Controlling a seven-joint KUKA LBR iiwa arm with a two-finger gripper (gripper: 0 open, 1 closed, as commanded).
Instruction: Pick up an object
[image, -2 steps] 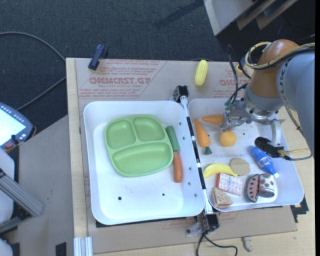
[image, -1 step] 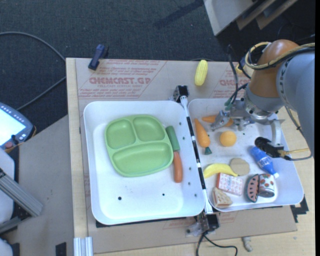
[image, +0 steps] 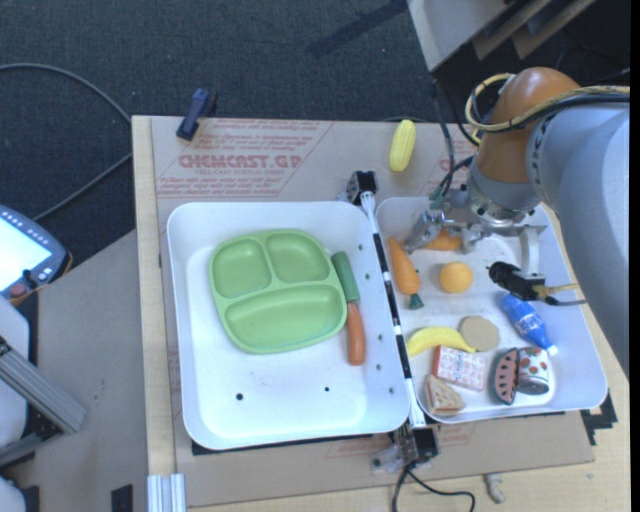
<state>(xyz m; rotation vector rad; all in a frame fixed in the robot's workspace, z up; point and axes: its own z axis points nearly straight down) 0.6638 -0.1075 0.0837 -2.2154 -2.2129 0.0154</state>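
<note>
claw low in right bin, finger state unclear; glossy round orange nearby, smooth tapered carrot beside.

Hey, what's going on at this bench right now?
A grey robot arm with an orange band reaches in from the right, its gripper low over the far corner of the right bin, beside a carrot and an orange ball. Nothing can be seen in its grasp. That bin also holds a banana and a blue bottle. The left bin holds a green divided plate.
</note>
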